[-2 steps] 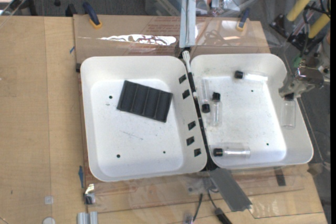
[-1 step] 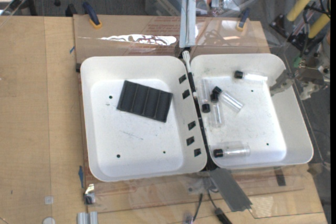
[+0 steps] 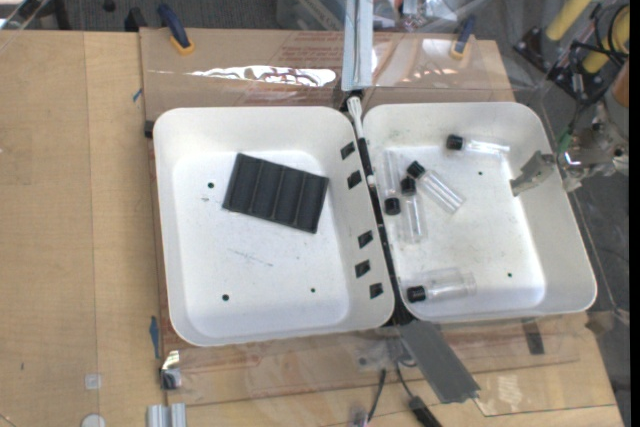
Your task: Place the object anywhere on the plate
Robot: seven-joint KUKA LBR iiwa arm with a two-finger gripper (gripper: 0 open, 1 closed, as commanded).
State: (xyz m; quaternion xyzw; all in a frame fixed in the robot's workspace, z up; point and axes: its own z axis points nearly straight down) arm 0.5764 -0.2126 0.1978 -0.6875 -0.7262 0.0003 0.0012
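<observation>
At right of frame, the grey two-finger gripper [image 3: 532, 173] hovers over the right white bin [image 3: 560, 245]; its jaw state I cannot tell. Best to centre on one clear black-capped plastic vial [image 3: 440, 192] before carrying it to the dark ribbed rectangular plate [image 3: 275, 192].

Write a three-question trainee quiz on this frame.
1. True or false: the plate lies in the view's right bin.
2. The vials lie: A) on the plate, B) in the right bin, C) on the bench.
3. Fill in: the vials' caps are ____.
Key: 1 false; 2 B; 3 black.
</observation>
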